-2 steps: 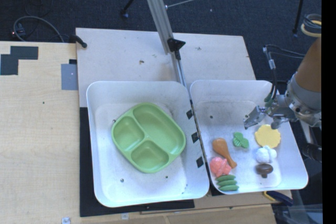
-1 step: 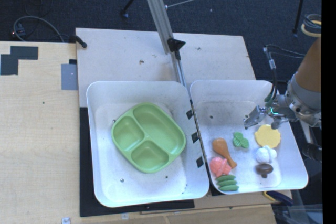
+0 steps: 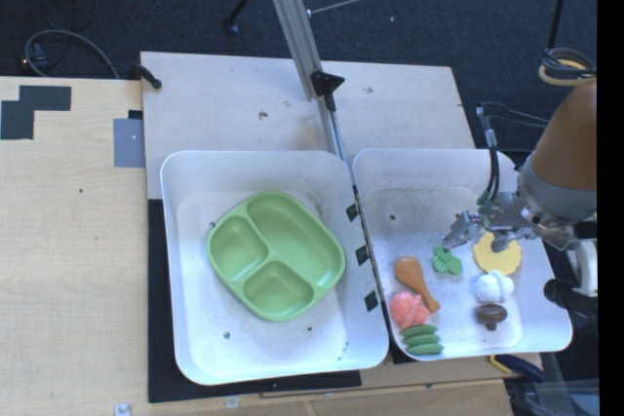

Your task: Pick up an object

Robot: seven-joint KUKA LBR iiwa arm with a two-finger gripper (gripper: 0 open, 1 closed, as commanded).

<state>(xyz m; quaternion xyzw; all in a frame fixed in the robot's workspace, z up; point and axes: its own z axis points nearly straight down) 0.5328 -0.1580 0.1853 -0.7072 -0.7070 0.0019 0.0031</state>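
Two shallow white bins side by side on the bench: left bin point(image 3: 185, 209), right bin point(image 3: 409, 170), divided by a shared rim under a slanted aluminium rail point(image 3: 292, 5) running in from the top. Left bin: one green divided plate point(image 3: 275, 253), three compartments, lying flat near the middle, nothing on it; likely a drop-off spot rather than a pick target. Right bin: grey arm point(image 3: 565, 151) with orange band reaching in from the right edge, wrist low over the bin's right half. Gripper point(image 3: 468, 229) just above the floor of the bin, pointing left; state of the claw not readable at this size, nothing visibly held. Small items clustered at the near right of this bin, presumably tipped in loose, hence no order: yellow disc point(image 3: 498, 255) partly under the wrist; orange drumstick point(image 3: 416, 280), tilted; pink piece point(image 3: 409, 309) touching the drumstick's lower end; white round piece point(image 3: 492, 286) just below the disc; green pods point(image 3: 421, 338) at the front rim; green leafy piece point(image 3: 448, 261) just below the gripper; brown piece point(image 3: 490, 314), smallest. Judged step: approach, no grasp yet; leafy piece the nearest candidate.
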